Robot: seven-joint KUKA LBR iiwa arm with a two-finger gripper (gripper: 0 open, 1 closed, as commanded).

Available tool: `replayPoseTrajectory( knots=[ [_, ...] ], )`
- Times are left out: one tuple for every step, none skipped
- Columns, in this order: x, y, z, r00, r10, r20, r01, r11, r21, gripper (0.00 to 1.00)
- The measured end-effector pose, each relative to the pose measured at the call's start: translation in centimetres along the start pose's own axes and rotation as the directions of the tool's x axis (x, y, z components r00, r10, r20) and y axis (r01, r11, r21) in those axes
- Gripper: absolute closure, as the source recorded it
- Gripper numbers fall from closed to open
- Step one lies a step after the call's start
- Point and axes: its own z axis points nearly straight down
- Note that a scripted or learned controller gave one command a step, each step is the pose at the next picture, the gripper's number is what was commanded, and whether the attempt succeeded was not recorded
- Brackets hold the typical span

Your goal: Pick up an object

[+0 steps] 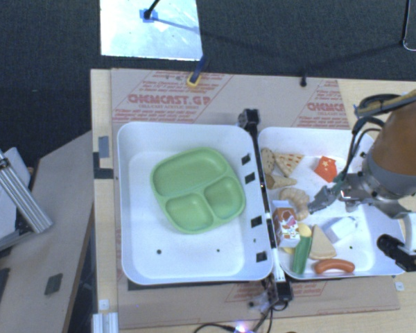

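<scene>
The right bin (306, 134) holds several toy foods. A tan flatbread wedge (289, 162) and an orange-red block (326, 167) lie toward its back. A beige lump (295, 198) sits mid-bin, and a red-and-white packet (286, 227) lies by the left wall. Along the front are a green cucumber (301, 253), a tan wedge (322, 245) and a red sausage (334, 266). My gripper (321, 200) hangs over the middle of this bin, just right of the beige lump, between the orange block and a pale flat piece (343, 226). I see nothing held in it.
The left bin (139, 255) carries a green divided plate (197, 189). A black divider with clips (258, 186) separates the two bins. The arm's orange band and grey body (402, 151) cover the right bin's right side. A shiny sheet (151, 19) lies beyond the bench.
</scene>
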Motion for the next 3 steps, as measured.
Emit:
replayPoseTrajectory(
  knots=[
    [0.1, 0.2, 6.3, 1.0, 0.0, 0.0, 0.0, 1.0, 0.002, 0.0],
    [-0.2, 0.4, 8.6, 1.0, 0.001, 0.006, -0.001, 1.0, -0.012, 0.0],
    [0.0, 0.4, 7.9, 1.0, 0.001, 0.003, -0.001, 1.0, -0.008, 1.0]
  ],
)
